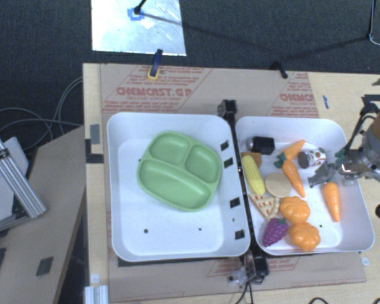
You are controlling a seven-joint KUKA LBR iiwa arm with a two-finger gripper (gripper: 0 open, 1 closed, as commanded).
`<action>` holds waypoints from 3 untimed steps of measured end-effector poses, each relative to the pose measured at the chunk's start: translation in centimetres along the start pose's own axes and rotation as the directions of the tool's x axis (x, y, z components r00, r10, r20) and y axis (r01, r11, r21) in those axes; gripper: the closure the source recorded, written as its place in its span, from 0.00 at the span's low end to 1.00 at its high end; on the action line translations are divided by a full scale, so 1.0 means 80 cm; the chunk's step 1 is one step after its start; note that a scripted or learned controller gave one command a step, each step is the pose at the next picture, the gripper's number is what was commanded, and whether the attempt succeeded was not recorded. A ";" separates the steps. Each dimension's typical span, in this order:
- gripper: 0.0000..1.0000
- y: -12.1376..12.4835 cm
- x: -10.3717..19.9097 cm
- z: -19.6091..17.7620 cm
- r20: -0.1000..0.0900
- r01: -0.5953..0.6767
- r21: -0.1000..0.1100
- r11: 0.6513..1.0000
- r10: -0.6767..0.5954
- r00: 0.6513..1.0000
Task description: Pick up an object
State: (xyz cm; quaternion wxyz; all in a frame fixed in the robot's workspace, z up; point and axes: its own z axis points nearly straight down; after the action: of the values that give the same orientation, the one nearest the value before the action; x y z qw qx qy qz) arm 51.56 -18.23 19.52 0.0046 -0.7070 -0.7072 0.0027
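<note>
I see the gripper low over the right bin, fingers spread narrowly, nothing between them. 2 toy carrots sit close: one left of it, the other just below. A green divided plate lies in the left bin.

Most of the arm runs off the right edge, so little beyond its wrist end shows. The gripper is a blur of grey metal, too soft to make out. Just above and left of it lies a small silvery thing, perhaps a toy, too small to tell. Farther left, a black block covers part of something brown.
</note>
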 end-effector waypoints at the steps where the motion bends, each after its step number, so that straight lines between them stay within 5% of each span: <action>1: 0.00 0.004 0.000 -0.007 0.003 0.003 -0.012 1.000 -0.003 1.000; 3: 0.00 0.006 0.004 0.136 0.002 0.001 -0.010 1.000 -0.001 1.000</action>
State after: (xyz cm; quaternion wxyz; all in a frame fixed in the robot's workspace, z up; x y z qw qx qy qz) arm 51.96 -17.90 8.65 0.0005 -0.7068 -0.7075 0.0000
